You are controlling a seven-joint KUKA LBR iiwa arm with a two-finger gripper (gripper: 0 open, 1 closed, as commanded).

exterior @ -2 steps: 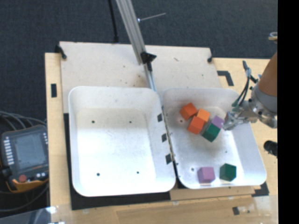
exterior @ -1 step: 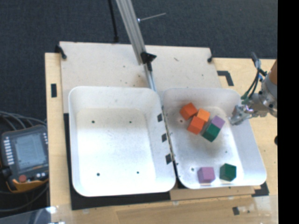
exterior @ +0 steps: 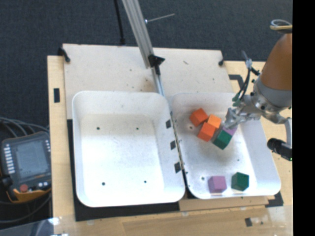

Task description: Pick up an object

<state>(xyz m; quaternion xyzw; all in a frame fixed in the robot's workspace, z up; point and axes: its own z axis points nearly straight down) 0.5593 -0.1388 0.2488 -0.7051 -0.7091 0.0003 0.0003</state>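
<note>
**Gripper low over a cluster of blocks in the right bin**

A camera looks down at a slant on 2 shallow white bins side by side on a bench. The left bin (exterior: 123, 146) holds no blocks. The right bin (exterior: 261, 171) holds 6 small blocks.

4 of them crowd together near the bin's middle: an orange block (exterior: 199, 117), a second orange block (exterior: 208, 130) touching it, a green block (exterior: 223, 140) just beside that, and a purple block (exterior: 230, 131) mostly hidden. The gripper (exterior: 234, 118), on a grey arm with an orange band, reaches in from the right and sits right at the cluster's right edge, directly above the hidden purple block. The green block lies just below and left of its tip.

Whether the gripper is apart or closed cannot be told from this angle.

Near the front rim, well apart from the gripper, sit a lone purple block (exterior: 217, 184) and a lone green block (exterior: 240, 181).
</note>
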